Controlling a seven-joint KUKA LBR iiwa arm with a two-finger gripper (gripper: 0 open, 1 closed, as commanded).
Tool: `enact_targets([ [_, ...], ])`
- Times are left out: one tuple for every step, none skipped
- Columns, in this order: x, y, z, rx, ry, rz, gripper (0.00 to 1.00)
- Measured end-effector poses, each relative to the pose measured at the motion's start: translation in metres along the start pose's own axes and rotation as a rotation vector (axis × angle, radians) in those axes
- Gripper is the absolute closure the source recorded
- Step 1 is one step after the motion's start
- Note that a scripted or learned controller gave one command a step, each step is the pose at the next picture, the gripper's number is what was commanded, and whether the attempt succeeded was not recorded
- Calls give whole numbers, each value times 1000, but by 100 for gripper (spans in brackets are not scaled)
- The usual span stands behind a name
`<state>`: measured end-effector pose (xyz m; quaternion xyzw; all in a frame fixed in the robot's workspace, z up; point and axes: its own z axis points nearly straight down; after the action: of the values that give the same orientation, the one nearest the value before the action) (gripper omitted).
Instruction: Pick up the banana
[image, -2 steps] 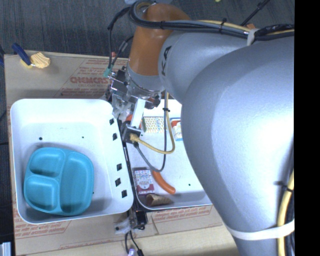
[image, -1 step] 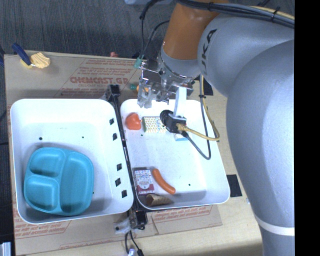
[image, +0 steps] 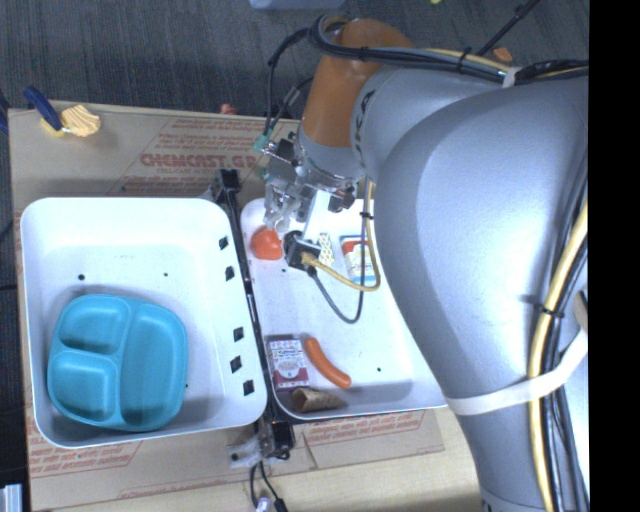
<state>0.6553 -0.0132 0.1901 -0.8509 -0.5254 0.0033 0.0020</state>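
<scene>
**Pincer low in the right bin, banana not clearly in sight**

The pincer (image: 285, 215) hangs low over the far end of the right bin (image: 395, 385), under the orange-banded wrist. Whether it is spread or pinching, I cannot tell; cables and the arm's bulk crowd it. An orange-red round piece (image: 265, 243) sits just beside it, toward the left bin (image: 40, 225). Nearer the camera lie a carrot-like orange stick (image: 328, 363), a small red box (image: 287, 361) and a brown cone (image: 312, 400). No banana can be made out; it may lie hidden beneath the arm, so I judge its direction and long axis unknown.
</scene>
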Motion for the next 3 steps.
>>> enact_targets([
  [-49,12,-65,-5,2,-47,100],
  [23,-18,0,0,1,20,100],
  [-40,21,-72,-5,1,-198,100],
])
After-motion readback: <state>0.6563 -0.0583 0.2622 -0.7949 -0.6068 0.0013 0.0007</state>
